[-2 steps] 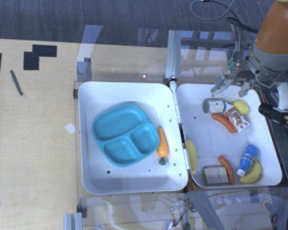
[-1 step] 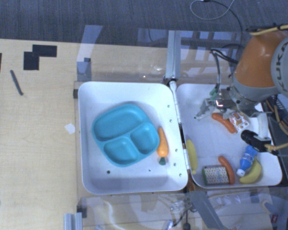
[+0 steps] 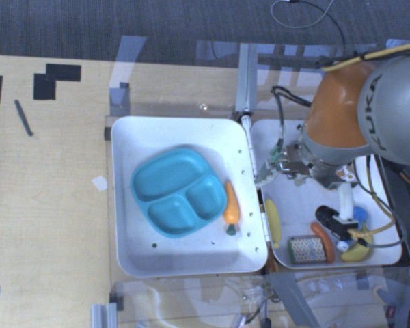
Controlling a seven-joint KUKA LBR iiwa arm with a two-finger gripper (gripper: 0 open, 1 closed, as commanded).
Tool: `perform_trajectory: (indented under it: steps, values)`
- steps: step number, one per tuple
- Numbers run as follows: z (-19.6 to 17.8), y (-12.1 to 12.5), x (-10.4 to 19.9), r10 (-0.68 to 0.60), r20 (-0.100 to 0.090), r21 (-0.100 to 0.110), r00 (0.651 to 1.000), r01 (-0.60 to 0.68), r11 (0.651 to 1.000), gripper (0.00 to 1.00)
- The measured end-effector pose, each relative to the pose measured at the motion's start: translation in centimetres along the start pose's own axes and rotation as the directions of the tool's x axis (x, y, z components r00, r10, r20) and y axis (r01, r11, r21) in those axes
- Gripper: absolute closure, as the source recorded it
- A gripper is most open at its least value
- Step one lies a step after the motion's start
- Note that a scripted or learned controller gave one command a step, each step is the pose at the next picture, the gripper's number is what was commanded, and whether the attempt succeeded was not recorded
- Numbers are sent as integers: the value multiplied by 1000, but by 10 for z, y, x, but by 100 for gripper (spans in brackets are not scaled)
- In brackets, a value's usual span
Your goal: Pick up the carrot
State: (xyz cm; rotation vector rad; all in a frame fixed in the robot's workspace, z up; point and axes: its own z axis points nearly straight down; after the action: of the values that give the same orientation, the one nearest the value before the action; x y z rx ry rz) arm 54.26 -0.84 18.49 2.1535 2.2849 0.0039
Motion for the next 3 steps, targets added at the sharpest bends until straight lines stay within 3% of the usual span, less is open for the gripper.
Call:
perform_trajectory:
  steps: [1, 2, 3]
  values:
    - [0, 2, 82, -141, 0, -2, 990, 141, 990, 0]
    - [-44, -30, 120, -149, -1, -1, 989, 149, 989, 0]
    - [1, -3, 78, -256, -1, 2, 967, 256, 967, 0]
